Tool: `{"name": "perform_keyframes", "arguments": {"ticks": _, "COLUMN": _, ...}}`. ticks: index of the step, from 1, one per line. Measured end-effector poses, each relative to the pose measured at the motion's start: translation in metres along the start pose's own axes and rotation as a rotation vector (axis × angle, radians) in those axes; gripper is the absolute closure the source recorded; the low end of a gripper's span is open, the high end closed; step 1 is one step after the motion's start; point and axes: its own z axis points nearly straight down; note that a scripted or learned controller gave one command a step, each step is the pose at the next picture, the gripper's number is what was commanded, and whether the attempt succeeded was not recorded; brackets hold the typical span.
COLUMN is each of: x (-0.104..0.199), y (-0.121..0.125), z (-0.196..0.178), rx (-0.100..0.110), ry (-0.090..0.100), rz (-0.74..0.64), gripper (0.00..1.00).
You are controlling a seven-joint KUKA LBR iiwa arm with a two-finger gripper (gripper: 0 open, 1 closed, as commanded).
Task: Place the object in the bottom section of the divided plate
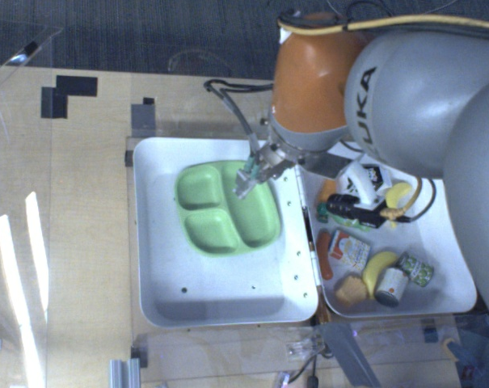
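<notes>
A light green divided plate point(220, 231) lies in the left white bin point(212, 301). It has two smaller sections on its left side and one long section on its right. My gripper point(246, 179) hangs low over the upper end of the long right section, near the plate's middle ridge. Whether anything sits between its tips is too small to tell. The grey arm with its orange band point(313, 79) reaches in from the upper right and hides the top of the right bin.
The right bin point(458, 297) holds several items: a yellow banana-like piece point(379, 265), two small cans point(392, 287), a printed packet point(348, 250), a brown lump point(351, 291), a red stick point(324, 259) and a yellow fruit point(399, 191). The bins' shared rim point(306, 225) runs just right of the plate.
</notes>
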Motion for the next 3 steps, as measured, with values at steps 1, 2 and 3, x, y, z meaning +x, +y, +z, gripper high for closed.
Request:
{"name": "perform_keyframes", "arguments": {"ticks": 1, "x": 0.023, "y": -0.044, "z": 0.017, "rx": 0.0, "ry": 0.001, "rz": -0.125, "gripper": 1.0}}
{"name": "perform_keyframes", "arguments": {"ticks": 2, "x": 0.068, "y": -0.06, "z": 0.016, "rx": 0.001, "ry": 0.001, "rz": 0.045, "gripper": 1.0}}
{"name": "perform_keyframes", "arguments": {"ticks": 3, "x": -0.005, "y": -0.114, "z": 0.04, "rx": 0.001, "ry": 0.0, "rz": -0.141, "gripper": 1.0}}
